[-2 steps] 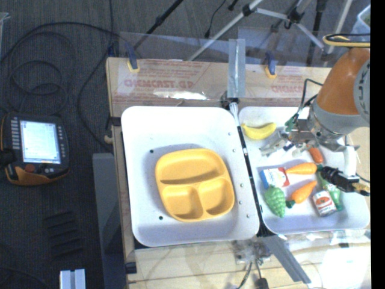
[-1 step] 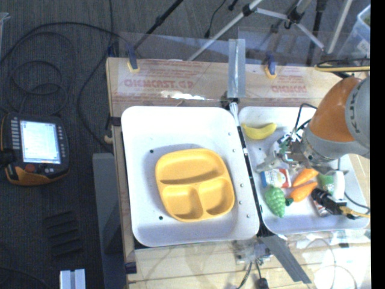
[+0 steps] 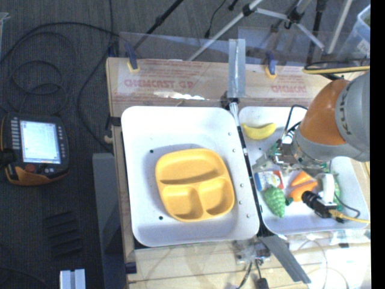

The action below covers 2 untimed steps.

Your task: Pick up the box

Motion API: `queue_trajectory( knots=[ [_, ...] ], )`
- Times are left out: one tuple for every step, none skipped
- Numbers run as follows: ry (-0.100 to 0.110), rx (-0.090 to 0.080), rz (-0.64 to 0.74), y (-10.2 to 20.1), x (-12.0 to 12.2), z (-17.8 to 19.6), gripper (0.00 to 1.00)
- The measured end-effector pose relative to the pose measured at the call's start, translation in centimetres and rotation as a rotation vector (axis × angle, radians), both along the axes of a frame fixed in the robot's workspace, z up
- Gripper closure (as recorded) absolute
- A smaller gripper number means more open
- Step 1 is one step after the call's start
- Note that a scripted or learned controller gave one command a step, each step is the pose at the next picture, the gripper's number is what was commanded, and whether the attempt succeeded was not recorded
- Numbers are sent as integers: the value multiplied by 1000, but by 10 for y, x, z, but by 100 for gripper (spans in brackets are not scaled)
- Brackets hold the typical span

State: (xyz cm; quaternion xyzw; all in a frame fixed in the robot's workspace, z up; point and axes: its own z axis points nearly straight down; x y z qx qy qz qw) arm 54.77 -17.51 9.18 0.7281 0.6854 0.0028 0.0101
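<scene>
A small white box [image 3: 268, 179] with red and blue print lies flat in the right bin [image 3: 355, 192], near its left wall. My gripper [image 3: 281, 156] hangs low in that bin, just beyond the box's far edge and very close to it. The grey arm with its orange band [image 3: 322, 122] reaches in from the right and hides the bin's middle. I see nothing lifted off the bin floor.
A yellow banana [image 3: 259, 130] lies at the far end of the right bin. A green knobbly fruit [image 3: 276, 201] and an orange carrot-like piece [image 3: 299, 183] lie beside the box. The left bin [image 3: 135, 161] holds a yellow divided plate [image 3: 194, 182].
</scene>
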Motion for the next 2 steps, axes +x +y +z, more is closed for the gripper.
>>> queue_trajectory(
  knots=[
    [2, 0, 0, 0, 0, 8, 100],
    [21, 9, 96, 68, 1, 133, 100]
  ],
)
